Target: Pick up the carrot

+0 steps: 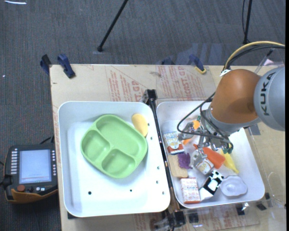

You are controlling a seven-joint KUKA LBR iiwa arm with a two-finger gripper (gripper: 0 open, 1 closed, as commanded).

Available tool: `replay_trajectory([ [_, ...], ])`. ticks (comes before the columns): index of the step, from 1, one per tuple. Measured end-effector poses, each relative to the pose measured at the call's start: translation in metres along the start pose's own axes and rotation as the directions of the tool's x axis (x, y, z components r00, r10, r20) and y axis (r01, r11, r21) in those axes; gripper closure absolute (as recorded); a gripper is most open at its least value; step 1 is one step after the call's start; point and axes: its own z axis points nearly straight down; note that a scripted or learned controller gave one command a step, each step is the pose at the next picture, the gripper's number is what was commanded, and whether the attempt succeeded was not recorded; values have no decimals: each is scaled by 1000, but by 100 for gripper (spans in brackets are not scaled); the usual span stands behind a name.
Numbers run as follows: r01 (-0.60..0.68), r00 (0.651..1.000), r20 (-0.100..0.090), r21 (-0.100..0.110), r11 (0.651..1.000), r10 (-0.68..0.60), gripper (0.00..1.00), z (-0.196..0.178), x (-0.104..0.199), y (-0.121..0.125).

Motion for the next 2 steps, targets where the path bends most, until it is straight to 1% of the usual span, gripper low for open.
replay_trajectory([
  [1, -275, 961, -4, -1, 961, 275, 0, 3, -60, -13],
  [2, -278, 961, -1, -2, 961, 278, 100, -8, -62, -14],
])
